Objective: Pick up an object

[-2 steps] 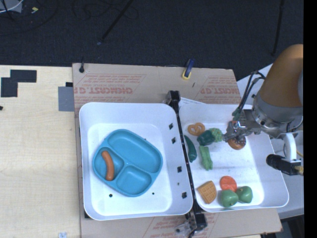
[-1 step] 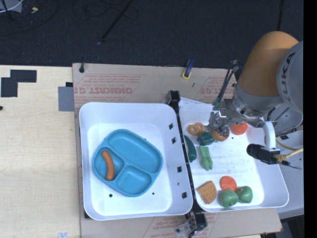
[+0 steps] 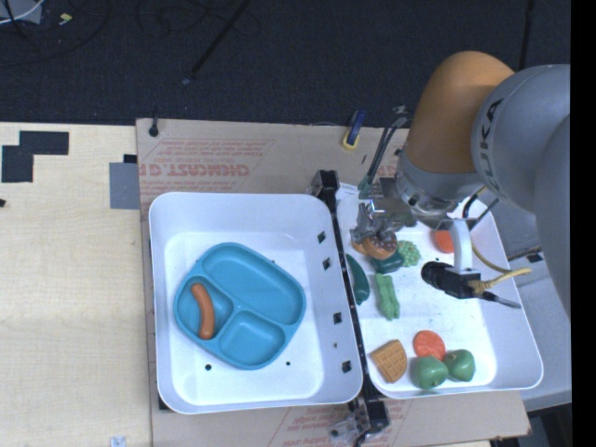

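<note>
Beneath grey arm [image 3: 531,128], brown toy [image 3: 375,247]

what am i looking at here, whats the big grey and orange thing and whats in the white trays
That is a robot arm, which reaches in from the right. The one camera is fixed above the bench and looks down at a slant. The gripper at the arm's end is low over the right bin, which holds toy food: a pickle, a cracker, a tomato and green fruit. The left bin holds a blue plate with a sausage. I can't tell whether anything is held.
</note>
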`<action>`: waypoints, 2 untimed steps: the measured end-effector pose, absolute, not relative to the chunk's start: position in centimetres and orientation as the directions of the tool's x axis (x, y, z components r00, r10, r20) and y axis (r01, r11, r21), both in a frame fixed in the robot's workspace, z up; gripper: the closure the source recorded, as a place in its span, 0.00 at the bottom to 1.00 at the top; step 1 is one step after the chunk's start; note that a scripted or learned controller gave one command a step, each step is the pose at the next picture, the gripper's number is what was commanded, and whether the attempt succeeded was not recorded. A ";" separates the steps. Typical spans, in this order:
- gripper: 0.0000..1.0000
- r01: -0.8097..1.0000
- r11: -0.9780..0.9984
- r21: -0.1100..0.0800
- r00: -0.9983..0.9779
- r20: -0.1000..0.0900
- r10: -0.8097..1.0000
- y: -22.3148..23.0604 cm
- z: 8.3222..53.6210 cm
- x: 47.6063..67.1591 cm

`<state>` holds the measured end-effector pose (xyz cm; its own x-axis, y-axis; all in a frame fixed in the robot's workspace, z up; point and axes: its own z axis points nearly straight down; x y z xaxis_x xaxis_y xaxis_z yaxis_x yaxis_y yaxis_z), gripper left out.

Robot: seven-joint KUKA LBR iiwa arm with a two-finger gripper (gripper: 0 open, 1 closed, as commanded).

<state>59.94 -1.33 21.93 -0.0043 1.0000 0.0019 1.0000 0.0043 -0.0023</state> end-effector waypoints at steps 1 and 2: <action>1.00 1.000 0.006 0.000 -0.006 0.002 1.000 3.9 23.3 61.6; 1.00 1.000 0.003 -0.002 -0.003 0.001 1.000 7.4 21.6 63.7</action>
<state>63.73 7.38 21.62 -0.0027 1.0000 0.0007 1.0000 0.0027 -0.0021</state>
